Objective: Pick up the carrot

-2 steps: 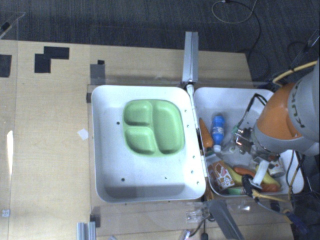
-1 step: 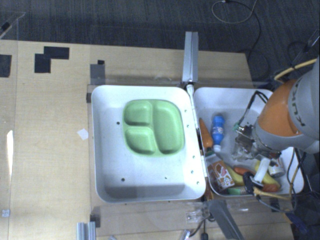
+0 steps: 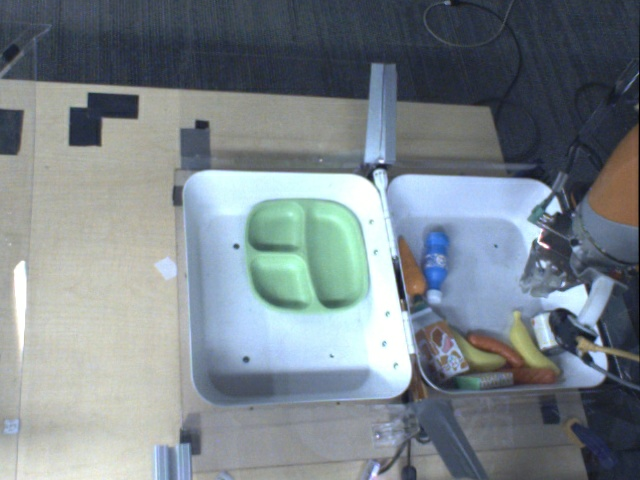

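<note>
Counter (image 3: 100,298): pale wood, carrying two shallow white bins side by side. Left bin (image 3: 215,368): I log one green divided plate (image 3: 305,253) with three compartments, lying flat near the bin's middle. Right bin (image 3: 480,203): I log the carrot (image 3: 410,268), orange, lying lengthwise against the bin's left wall, its narrow end toward the far side; just beside it on the right lies a small bottle with a blue cap and label (image 3: 435,263). Along the near wall I note a cluster of items touching or overlapping: a brown packet (image 3: 440,346), a yellow banana (image 3: 524,338), an orange-red sausage-shaped piece (image 3: 492,346) and a flat red-and-green item (image 3: 485,379). Arm: grey with an orange band (image 3: 615,183), entering from the right. Claw (image 3: 545,273): positioned over the right side of the right bin, well apart from the carrot; I cannot tell how wide it stands, and I see nothing between its tips. A cable (image 3: 470,18) lies looped on the dark floor beyond the counter.
</note>
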### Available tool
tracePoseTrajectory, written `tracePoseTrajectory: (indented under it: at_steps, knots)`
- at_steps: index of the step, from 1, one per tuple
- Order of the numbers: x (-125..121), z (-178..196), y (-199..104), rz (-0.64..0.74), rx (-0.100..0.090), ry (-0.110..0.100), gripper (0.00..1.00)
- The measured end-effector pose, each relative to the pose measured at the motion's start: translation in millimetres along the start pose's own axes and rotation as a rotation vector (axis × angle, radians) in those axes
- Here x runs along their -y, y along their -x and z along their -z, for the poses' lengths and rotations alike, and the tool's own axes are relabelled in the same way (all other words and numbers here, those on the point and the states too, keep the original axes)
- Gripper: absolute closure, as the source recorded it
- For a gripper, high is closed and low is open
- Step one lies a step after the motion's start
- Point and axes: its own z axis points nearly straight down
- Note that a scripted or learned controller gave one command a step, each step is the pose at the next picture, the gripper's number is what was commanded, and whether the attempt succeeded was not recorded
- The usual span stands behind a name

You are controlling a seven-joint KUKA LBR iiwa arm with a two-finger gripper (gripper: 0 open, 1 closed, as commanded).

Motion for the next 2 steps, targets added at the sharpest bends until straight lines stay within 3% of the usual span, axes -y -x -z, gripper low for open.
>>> tracePoseTrajectory:
  at_steps: [1, 2]
  knots:
    - [-1, 7, -2, 0.01, 0.002, -0.004, 1.0]
    - [32, 40, -11, -0.194, 0.001, -0.001, 1.0]
